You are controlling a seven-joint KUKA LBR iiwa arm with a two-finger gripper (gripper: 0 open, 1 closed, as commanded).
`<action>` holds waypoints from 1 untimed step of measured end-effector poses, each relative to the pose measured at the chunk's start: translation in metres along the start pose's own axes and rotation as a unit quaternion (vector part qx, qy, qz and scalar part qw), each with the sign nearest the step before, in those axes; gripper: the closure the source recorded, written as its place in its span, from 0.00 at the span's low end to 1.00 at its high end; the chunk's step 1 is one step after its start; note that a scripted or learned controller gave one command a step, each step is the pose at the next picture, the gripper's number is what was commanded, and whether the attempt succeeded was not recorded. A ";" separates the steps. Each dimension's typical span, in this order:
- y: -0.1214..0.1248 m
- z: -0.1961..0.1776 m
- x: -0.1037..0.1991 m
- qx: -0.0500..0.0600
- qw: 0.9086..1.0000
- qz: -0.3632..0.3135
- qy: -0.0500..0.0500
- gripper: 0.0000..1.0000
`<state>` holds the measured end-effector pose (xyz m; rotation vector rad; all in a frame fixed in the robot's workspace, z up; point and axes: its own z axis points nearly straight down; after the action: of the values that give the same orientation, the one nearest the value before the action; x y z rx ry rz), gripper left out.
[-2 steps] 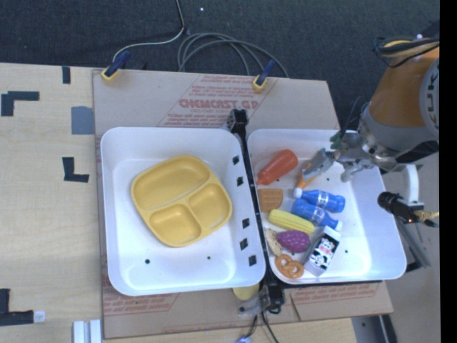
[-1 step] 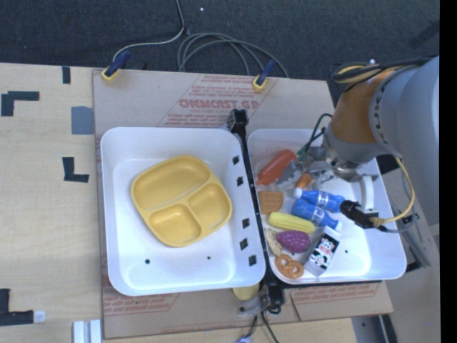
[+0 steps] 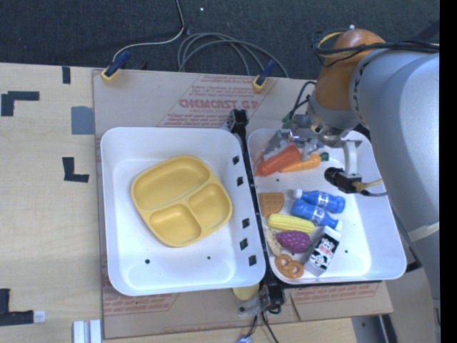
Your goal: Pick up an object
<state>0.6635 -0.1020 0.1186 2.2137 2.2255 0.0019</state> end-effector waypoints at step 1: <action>-0.002 -0.009 -0.001 0.002 1.000 0.001 0.000 1.00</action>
<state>0.6613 -0.1034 0.1281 2.2176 2.2245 -0.0019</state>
